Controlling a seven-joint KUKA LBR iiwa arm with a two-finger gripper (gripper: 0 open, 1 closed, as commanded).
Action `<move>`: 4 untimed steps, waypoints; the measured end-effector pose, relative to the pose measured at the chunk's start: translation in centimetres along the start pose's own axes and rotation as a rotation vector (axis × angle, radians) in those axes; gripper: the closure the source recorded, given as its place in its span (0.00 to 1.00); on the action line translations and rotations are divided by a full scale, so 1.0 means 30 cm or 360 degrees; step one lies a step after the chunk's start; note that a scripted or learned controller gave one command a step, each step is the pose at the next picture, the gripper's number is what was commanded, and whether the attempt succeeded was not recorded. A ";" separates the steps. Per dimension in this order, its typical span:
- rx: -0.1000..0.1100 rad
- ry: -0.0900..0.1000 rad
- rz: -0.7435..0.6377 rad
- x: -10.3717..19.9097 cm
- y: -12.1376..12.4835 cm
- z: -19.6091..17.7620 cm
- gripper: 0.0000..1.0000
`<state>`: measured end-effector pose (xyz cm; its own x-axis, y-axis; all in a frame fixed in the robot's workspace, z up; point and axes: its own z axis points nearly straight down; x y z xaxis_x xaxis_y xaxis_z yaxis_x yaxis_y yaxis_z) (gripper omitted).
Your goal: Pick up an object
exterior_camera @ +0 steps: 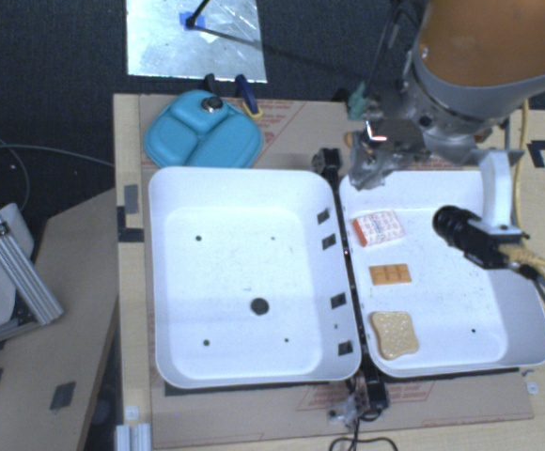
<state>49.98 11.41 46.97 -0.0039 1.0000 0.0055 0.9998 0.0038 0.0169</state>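
Observation:
The right bin (526, 332) holds three things: a red and white packet (377, 226), an orange waffle-like cracker (391, 274) and a tan slice of toast (396, 334). A small dark disc (259, 306) lies in the left bin (174, 280). My gripper (370, 164) hangs over the far left corner of the right bin, just behind the packet and apart from it. The wrist's grey body covers most of it. I see nothing held in it.
A blue lidded container (204, 132) sits behind the left bin. A black cylinder on a white bracket (474, 233) juts over the right bin's right half. The divider with black clips (340, 252) runs between the bins.

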 end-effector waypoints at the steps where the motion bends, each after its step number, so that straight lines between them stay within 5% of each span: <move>1: 0.0030 -0.0005 -0.0016 0.345 -0.052 0.144 1.00; 2: 0.0014 -0.0005 0.0011 0.165 -0.033 -0.047 1.00; 3: 0.0038 -0.0012 -0.0003 0.315 -0.001 0.272 1.00; 4: 0.0000 -0.0001 0.0009 0.208 0.082 -0.154 1.00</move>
